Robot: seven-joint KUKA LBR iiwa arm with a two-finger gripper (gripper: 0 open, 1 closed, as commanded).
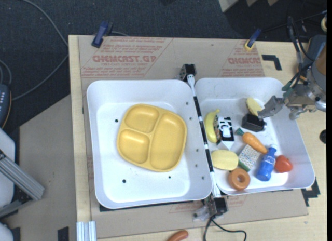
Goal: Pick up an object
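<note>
Near the right bin's (295,131) far right corner: one small black block-like object (254,124), dark and matte, low and roughly wedge-shaped, lying on the white floor. It sits just beside a pale yellow rounded piece (253,104) on its far side. The gripper (263,112) hangs over the seam between these two, grey fingers angled down and leftward from the wrist at the bin's right rim; whether the fingers are apart or together cannot be told, and nothing is seen clamped between them.

Same bin, toward the near side:
- orange carrot (254,142), lying slantwise just near of the black object.
- grey speckled sponge-like square (248,156), touching the carrot's near side.
- blue bottle (265,163), lying tilted, beside the square.
- red-orange rounded item (283,164), against the bottle's right.
- brown ring, doughnut-like (240,178), at the near edge.
- pale yellow lemon-like lump (224,159), near the left wall.
- yellow banana (210,125), lying along the left wall.
- black-and-white small item (224,128), just right of the banana.

Left bin (98,131): one yellow divided plate (151,137), three compartments, centred, sitting slightly askew.

Bench (129,58): brown printed board under both bins; blue clamp (101,34) at the far left corner, another clip (252,39) at the far right. Orange item (178,235) lies at the near edge, partly cut off.
</note>
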